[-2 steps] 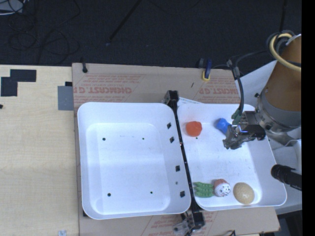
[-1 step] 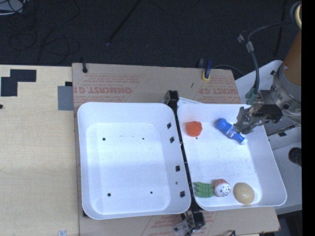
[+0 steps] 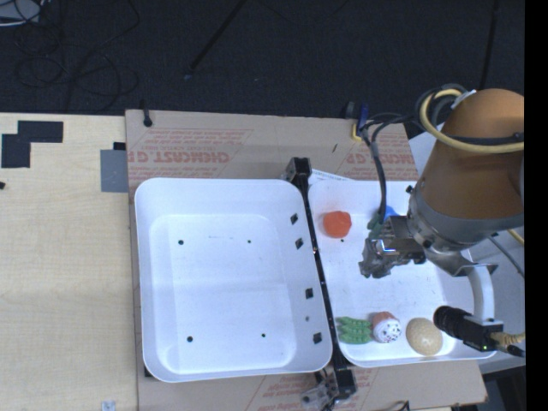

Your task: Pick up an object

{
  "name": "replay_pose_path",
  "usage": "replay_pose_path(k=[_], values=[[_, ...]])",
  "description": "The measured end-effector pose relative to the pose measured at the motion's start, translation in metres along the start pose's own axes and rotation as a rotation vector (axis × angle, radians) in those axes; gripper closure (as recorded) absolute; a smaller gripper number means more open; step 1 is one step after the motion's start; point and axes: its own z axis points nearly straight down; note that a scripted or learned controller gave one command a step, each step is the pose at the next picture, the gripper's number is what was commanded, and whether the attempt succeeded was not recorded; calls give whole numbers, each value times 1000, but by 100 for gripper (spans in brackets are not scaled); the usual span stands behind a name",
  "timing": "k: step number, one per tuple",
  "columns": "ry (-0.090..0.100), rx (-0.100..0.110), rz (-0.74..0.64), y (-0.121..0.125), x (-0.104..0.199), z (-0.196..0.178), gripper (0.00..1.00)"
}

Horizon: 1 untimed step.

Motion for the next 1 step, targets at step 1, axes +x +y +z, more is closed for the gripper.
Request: replay_pose_path(k=[1], values=[[-1, -22, -1, 38, 2, -96, 100]])
